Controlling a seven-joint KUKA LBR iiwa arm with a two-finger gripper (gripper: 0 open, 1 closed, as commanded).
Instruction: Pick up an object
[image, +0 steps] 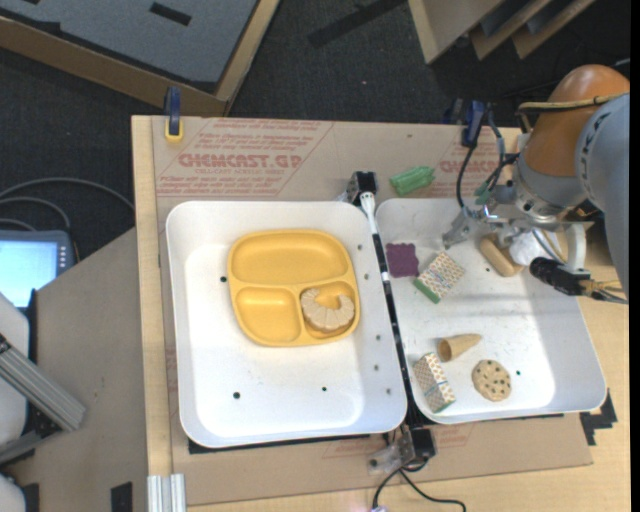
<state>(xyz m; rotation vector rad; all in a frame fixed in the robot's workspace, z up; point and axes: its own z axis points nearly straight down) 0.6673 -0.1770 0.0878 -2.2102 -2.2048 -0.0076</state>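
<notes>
- The grey robot arm with the orange band comes in from the upper right of the frame, and its gripper hangs low over the top of the right white bin.
- I cannot tell from here whether the gripper is open, closed or holding something.
- A tan wooden peg lies just beside the gripper, so I think that is the thing it wants to pick up.
- More toys lie spread out in the right bin, most likely so the gripper can reach each one alone: a purple block, a small speckled box with a green edge, a tan ice cream cone, a round cookie with dark chips and a second speckled box.
- A green toy sits on the brown board outside the bins, near the top middle.
- The left white bin holds a yellow plastic plate with three parts. A round tan pastry sits in its lower right part.
- The brown board on the table has red writing that looks like "CHEMCAST GP". The smaller red words under it are too tiny to read.
</notes>
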